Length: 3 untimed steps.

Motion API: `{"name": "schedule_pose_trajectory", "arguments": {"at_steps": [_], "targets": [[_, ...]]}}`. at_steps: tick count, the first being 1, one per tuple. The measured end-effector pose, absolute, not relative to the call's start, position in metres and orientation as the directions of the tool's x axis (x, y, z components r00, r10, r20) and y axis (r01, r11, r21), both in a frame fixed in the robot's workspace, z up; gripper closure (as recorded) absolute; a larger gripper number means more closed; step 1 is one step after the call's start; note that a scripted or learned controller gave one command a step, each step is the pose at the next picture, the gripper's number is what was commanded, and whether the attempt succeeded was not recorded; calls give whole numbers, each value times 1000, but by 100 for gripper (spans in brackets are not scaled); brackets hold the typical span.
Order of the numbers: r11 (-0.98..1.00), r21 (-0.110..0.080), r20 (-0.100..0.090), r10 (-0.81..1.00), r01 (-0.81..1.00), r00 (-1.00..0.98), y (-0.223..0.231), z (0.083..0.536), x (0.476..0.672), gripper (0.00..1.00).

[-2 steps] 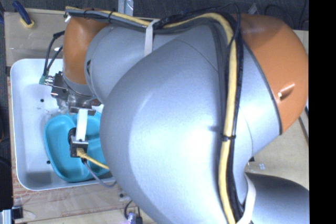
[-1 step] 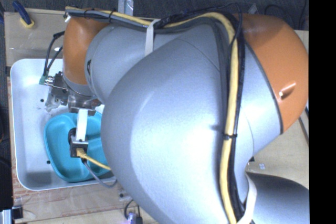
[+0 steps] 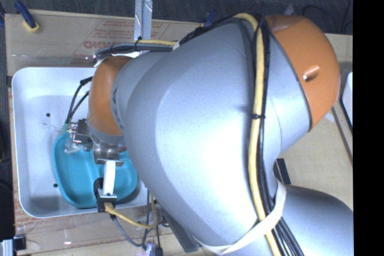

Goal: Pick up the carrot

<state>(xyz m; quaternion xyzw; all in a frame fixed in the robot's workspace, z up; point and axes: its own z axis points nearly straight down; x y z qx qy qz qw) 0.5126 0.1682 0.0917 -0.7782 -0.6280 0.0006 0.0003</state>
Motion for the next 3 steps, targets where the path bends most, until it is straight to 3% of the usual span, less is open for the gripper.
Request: {"name": "schedule_pose_trajectory", "arguments": {"at_steps": [1,2,3], "targets": [[-207,0,-1,978,978,207,168,103,513,100],[-149,-4,0,989,989,149,175,207,526,100],[-149,-5,-1,989,989,149,175,207,526,0]]}}
